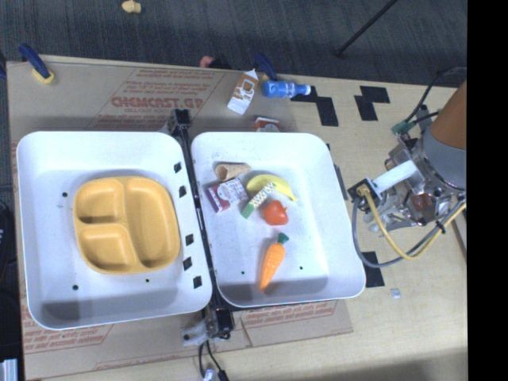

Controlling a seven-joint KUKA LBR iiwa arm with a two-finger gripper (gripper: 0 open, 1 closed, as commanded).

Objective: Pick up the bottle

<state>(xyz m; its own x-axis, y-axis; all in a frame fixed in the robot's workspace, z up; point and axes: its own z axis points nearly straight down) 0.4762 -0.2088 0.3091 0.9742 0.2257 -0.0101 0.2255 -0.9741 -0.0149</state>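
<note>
A small blue bottle (284,90) lies on its side on the bench behind the right bin (337,213), outside both bins. My gripper (386,190) hangs at the right of the view, over the bench just past the right bin's right rim, among yellow and black cables. It is well in front of and to the right of the bottle, and nothing is visibly held.
The right bin holds a banana (270,186), a tomato (275,212), a carrot (272,263), a red packet (225,194) and a cone-like piece (231,169). A yellow divided plate (127,222) sits in the left bin (40,157). A small carton (243,91) lies beside the bottle.
</note>
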